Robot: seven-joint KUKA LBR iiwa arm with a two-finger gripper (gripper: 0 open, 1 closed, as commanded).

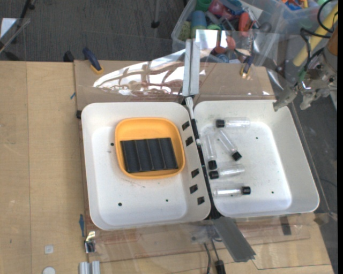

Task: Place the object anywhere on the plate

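Tubes [228, 155] lie in right bin [278, 160], plate [149, 128] left.

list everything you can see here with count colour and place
bins: two, white, side by side on the bench
plate: one, orange, in the left bin
rack: one, black, ridged, lying on the plate
tubes: five, clear with black caps, scattered in the right bin
clips: about five, black, along the divide between the bins
tub of toys: one, clear, mixed colours, behind the bins
gripper: one, metal, above the right bin's far right corner, too blurred to read
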